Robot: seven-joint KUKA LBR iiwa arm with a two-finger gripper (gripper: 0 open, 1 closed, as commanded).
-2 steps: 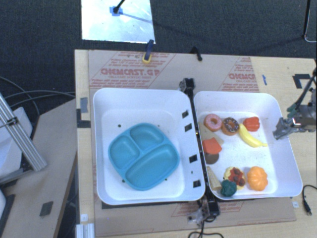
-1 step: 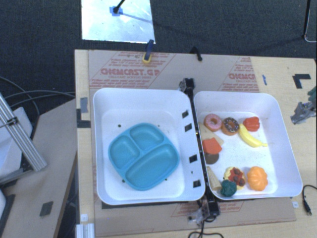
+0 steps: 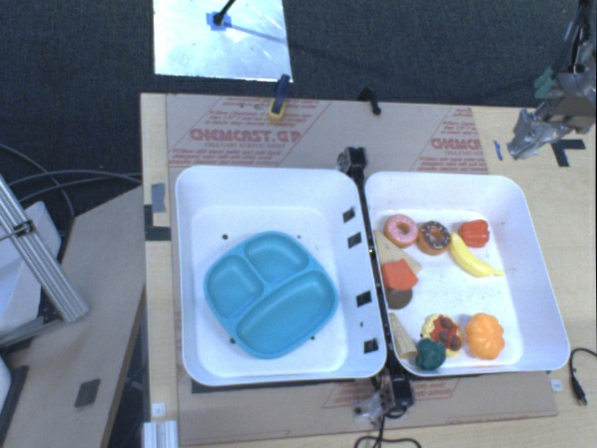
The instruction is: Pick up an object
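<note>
One gripper (image 3: 534, 136) hangs at the 2 o'clock corner of the scene, above the bench and outside the right bin (image 3: 532, 241); it carries nothing, and how it is set cannot be told at this size. The step in hand reads as the approach, with no object yet chosen or reached. Candidate objects lie in the right bin: a pink doughnut (image 3: 401, 230) and a brown doughnut (image 3: 434, 237) touching toward 11 o'clock of that bin, a red pepper (image 3: 474, 233) and a banana (image 3: 472, 258) just beside them at 1 o'clock, an orange block (image 3: 399, 274) at 9 o'clock, and an orange pumpkin (image 3: 484, 335) near a green piece (image 3: 430, 354) at 5 to 6 o'clock. The next move calls for travel toward 7 o'clock and a descent over one item. The banana and the pumpkin have bare floor on the 3 o'clock side, so they probably offer the freest entry; the pieces along the shared wall at 9 o'clock are crowded. The left bin (image 3: 196, 203) holds a blue divided plate (image 3: 270, 293).
</note>
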